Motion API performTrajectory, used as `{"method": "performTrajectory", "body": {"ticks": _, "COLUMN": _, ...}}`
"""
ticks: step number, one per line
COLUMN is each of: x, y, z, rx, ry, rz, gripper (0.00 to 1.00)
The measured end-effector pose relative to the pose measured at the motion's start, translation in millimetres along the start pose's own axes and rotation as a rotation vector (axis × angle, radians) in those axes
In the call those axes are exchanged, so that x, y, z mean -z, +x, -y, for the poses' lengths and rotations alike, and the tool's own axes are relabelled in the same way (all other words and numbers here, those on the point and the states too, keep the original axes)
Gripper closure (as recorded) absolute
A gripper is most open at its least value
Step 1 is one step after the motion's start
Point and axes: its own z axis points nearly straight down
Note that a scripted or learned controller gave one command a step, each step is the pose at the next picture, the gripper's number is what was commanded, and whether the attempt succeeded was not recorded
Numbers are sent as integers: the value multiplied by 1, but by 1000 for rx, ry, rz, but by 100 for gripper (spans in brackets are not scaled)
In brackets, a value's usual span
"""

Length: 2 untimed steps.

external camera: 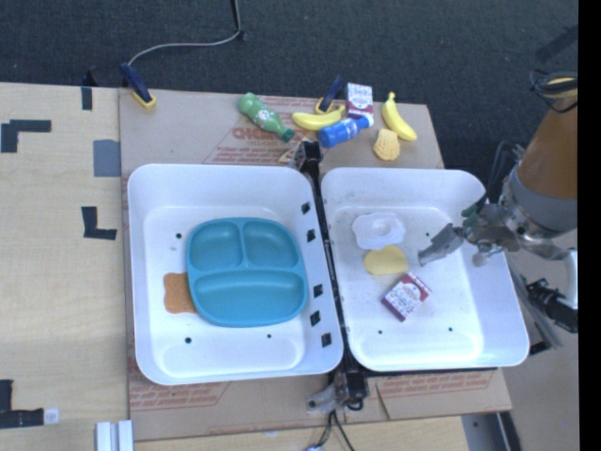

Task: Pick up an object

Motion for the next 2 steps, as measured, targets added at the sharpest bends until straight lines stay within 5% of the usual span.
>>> {"method": "performTrajectory", "body": {"ticks": 1, "x": -97, "y": 26, "z": 5, "rx": -1, "ry": 2, "rz": -1, "gripper": 0}}
{"method": "performTrajectory", "body": {"ticks": 2, "x": -149, "y": 43, "z": 18, "rx": -3, "ry": -11, "rz": 5, "gripper": 0}}
